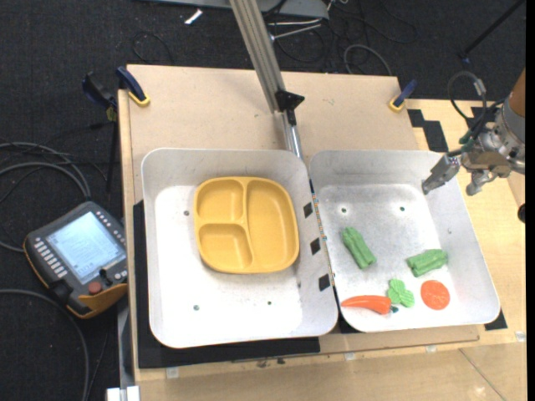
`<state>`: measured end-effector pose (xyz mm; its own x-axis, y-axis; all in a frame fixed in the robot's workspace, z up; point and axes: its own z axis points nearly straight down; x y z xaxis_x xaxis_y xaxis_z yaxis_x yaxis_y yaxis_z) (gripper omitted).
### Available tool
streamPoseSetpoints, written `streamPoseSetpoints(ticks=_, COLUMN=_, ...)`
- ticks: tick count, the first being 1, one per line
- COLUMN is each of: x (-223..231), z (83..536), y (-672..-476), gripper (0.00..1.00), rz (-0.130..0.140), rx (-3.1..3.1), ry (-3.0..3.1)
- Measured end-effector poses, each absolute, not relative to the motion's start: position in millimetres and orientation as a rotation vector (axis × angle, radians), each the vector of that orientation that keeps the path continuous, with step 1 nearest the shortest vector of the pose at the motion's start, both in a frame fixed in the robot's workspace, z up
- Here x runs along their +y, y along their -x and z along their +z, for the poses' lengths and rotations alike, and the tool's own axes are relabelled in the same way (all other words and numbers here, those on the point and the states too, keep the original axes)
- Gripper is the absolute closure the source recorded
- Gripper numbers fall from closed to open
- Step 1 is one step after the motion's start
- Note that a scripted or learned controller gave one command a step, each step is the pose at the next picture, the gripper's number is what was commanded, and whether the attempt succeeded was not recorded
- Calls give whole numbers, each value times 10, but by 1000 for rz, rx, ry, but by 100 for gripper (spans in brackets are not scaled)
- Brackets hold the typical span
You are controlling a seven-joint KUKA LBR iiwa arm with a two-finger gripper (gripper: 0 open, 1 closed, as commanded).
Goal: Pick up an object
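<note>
- The tool (458, 176) hangs over the right bin's (376, 195) upper right rim, its fingers spread apart with nothing between them.
- Low in that bin lie a green pod (358, 247), a second green piece (427, 261), a small green lump (400, 293), an orange carrot (367, 304) and a red disc (435, 294).
- The left bin (167, 299) holds a yellow divided plate (247, 224).

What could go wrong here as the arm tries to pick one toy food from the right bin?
1. The small green piece touches the orange pepper and sits close to the red disc, so a grasp may nudge neighbours.
2. These lie near the right bin's front rim, which could block a finger.
3. The pincer hovers at the bin's far right edge, so a long reach remains.
</note>
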<state>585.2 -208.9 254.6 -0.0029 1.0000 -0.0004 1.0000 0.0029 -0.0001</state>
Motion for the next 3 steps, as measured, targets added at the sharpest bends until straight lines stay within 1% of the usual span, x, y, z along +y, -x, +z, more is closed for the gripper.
streamPoseSetpoints(ticks=1, x=-2088, z=2546, y=-5853, gripper=0, rz=-1, rx=2225, ry=-2218)
streamPoseSetpoints(ticks=2, x=-2081, z=2103, y=-5803, gripper=0, rz=-4, rx=2224, ry=-2223)
streamPoseSetpoints(ticks=3, x=-2117, z=1481, y=-5745, gripper=0, rz=-5, rx=2225, ry=-2226)
